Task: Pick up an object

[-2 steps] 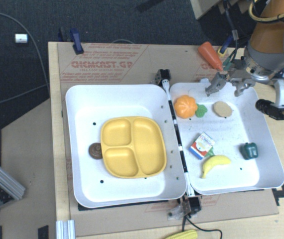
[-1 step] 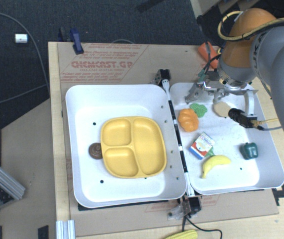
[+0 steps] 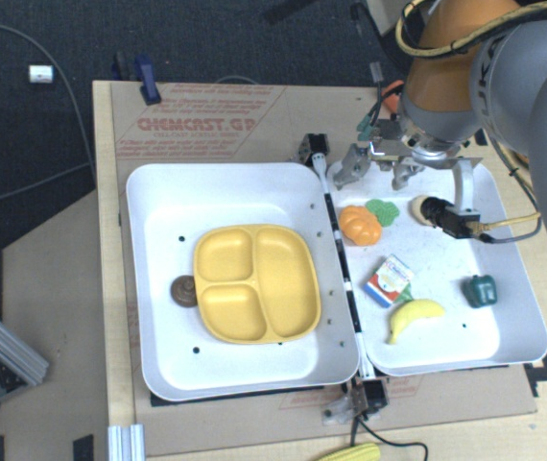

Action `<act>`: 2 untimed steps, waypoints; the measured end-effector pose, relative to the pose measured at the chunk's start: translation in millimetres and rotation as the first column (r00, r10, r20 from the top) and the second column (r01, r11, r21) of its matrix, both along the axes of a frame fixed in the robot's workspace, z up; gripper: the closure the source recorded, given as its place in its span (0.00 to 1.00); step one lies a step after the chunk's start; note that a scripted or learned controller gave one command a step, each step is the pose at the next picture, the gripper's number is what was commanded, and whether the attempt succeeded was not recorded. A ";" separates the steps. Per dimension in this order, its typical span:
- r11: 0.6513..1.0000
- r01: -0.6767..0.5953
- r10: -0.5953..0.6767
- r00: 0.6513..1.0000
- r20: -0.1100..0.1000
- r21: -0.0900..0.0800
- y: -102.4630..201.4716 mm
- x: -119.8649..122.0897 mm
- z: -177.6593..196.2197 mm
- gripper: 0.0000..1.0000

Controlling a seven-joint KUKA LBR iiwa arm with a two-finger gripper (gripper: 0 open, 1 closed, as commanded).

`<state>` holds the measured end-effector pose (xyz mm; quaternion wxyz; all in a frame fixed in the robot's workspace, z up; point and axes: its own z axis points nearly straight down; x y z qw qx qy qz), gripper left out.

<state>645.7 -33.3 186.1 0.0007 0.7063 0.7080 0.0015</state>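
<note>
Objects for picking lie in the right bin (image 3: 504,339), all below the gripper (image 3: 381,166): an orange fruit (image 3: 359,225) and green piece (image 3: 383,210) just beneath it, then a small carton (image 3: 388,281), banana (image 3: 414,317) and dark green block (image 3: 481,291) farther down. Well left of the gripper, the left bin (image 3: 154,257) holds a yellow divided tray (image 3: 254,283). The gripper hangs spread apart, grasping nothing

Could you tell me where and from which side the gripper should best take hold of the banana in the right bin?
Probably the banana at mid-body, coming straight down, fingers closing across its narrow width. It lies flat and curved on the right bin floor, with the small carton close at its upper left.
</note>
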 end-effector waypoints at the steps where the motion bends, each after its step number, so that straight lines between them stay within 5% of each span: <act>1: 1.000 0.003 -0.003 1.000 -0.005 -0.001 -11.4 -16.9 -1.4 0.00; 2: 1.000 0.004 -0.004 1.000 -0.006 -0.002 -59.0 -37.7 -47.4 0.00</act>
